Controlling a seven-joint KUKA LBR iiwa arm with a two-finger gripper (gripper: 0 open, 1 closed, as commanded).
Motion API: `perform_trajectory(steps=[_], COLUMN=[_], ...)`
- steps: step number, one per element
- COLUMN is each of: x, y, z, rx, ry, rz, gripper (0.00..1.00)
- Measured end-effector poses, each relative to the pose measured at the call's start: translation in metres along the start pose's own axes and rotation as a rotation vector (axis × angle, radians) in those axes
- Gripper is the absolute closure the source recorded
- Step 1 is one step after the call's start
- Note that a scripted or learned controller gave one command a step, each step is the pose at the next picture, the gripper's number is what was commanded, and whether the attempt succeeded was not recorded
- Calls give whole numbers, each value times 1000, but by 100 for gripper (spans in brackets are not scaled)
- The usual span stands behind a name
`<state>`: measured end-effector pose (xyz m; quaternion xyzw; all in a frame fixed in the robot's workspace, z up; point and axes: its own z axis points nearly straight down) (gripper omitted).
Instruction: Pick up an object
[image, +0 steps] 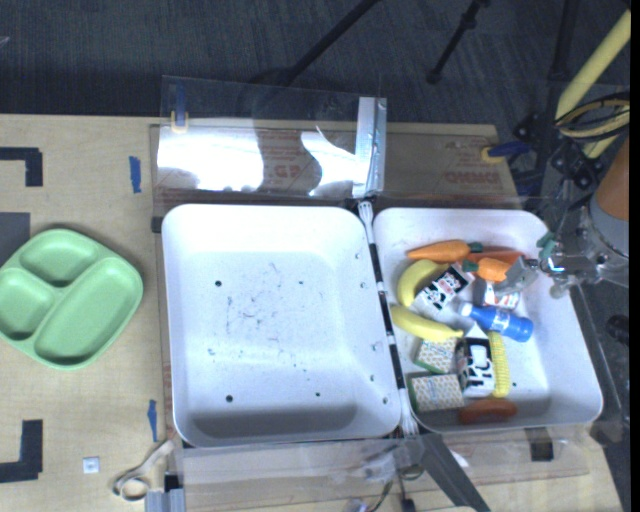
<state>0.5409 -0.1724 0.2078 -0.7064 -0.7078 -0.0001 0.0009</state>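
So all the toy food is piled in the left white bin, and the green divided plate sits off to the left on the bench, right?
Not quite. The camera view shows the toy food piled in the right white bin, not the left bin. The green divided plate does sit off to the left on the bench.

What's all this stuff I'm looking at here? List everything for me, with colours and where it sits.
Bins: 2, white, side by side mid-bench; left bin, right bin.
Bananas: 2, yellow, right bin; one curved, one lying below it.
Carrot: 1, orange, right bin's far side.
Bottle: 1, blue with white cap, right bin's middle.
Corn: 1, yellow, right bin's near part.
Sponge: 1, green-edged, right bin's near left corner.
Divided plate: 1, green, bench's left.
Clear panel: 1, see-through, behind left bin.
Arm: 1, grey and orange, right edge.
Gripper: 1, metal, over right bin's far right rim.
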Motion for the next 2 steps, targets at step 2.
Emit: perform_trajectory(steps=[2], x=[6], y=[-14], z=[114], rx=[-14], ry=[-5], rz=[-292], gripper=[0])
